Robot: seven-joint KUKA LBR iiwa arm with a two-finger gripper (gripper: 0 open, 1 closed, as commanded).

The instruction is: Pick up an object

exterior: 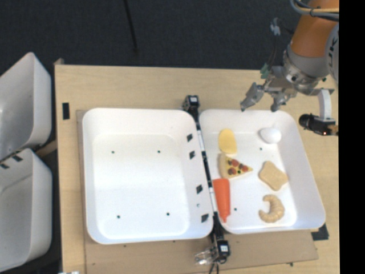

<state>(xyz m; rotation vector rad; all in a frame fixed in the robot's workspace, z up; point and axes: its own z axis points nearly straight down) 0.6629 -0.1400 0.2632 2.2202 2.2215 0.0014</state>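
Note:
My gripper hangs open over the far rim of the right bin, its two grey fingers spread and nothing between them. Inside that bin lie a white egg, a yellow oval piece, a pizza slice, a tan bread slice, a croissant and an orange carrot along the left wall. The egg is the closest thing to the gripper, a little nearer the camera than it.
The left bin sits beside the right one, with black clips along the divider between them. White containers stand off the bench at the left. Bare wooden bench runs behind the bins.

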